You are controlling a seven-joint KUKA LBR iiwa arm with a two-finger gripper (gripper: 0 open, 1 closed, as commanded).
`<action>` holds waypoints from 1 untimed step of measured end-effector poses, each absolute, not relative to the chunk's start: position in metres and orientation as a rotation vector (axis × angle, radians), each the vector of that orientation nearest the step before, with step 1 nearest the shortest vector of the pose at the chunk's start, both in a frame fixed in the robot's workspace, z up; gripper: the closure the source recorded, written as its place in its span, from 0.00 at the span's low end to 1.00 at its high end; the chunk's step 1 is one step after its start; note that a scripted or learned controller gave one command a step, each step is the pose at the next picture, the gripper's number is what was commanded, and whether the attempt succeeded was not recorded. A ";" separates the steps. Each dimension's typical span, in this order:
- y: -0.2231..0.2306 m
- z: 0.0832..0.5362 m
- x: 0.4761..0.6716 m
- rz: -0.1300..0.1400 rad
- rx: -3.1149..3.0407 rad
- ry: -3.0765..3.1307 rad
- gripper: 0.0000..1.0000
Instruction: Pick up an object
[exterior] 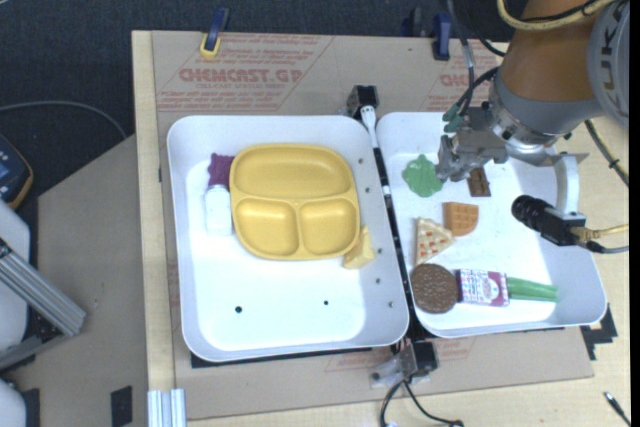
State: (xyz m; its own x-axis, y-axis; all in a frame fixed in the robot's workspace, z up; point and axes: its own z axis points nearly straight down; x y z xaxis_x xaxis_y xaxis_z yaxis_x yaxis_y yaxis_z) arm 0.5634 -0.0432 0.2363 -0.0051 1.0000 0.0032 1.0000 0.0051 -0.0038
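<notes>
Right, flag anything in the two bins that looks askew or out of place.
The yellow three-compartment plastic tray in the left white bin sits partly on top of other items: a purple-and-white bottle pokes out at its left edge, a pale yellow piece at its lower right. The toy food in the right white bin just lies loose.

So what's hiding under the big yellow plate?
A purple thing and a white bottle poke out on the plate's left, a yellow bit at its lower right. The rest underneath is covered.
</notes>
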 end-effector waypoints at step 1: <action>-0.010 0.234 0.535 0.003 -2.214 -2.222 1.00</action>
